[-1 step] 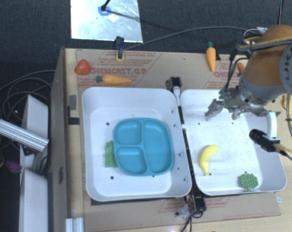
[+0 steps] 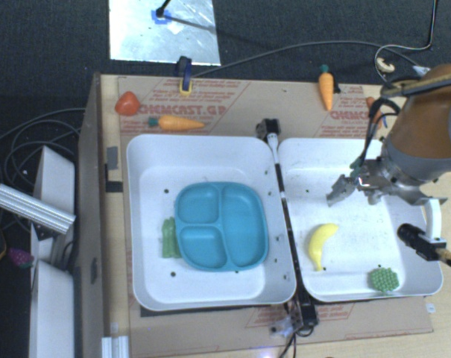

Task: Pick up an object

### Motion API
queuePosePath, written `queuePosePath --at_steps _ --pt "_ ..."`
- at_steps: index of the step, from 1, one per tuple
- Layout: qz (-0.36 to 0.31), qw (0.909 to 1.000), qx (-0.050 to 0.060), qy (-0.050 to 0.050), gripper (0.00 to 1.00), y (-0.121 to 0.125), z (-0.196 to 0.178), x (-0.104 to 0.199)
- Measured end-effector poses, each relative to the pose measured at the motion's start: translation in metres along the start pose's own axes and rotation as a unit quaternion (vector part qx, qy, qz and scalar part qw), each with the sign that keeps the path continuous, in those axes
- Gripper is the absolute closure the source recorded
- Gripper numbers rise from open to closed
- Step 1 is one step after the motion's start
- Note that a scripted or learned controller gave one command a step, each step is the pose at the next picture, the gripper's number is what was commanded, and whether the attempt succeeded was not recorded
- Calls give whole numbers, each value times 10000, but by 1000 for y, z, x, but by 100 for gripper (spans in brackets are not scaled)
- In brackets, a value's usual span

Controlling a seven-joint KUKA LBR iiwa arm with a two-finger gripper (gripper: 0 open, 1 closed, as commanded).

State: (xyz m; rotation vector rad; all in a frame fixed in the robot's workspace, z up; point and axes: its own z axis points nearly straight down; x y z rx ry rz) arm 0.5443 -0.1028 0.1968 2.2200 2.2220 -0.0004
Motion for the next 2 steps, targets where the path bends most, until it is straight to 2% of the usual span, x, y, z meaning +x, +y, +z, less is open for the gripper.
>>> queuePosePath --at_steps 1,2 --pt "-7 10000 5 6 0 1 57 19" --pt "0 10000 -5 4 0 -27 113 19"
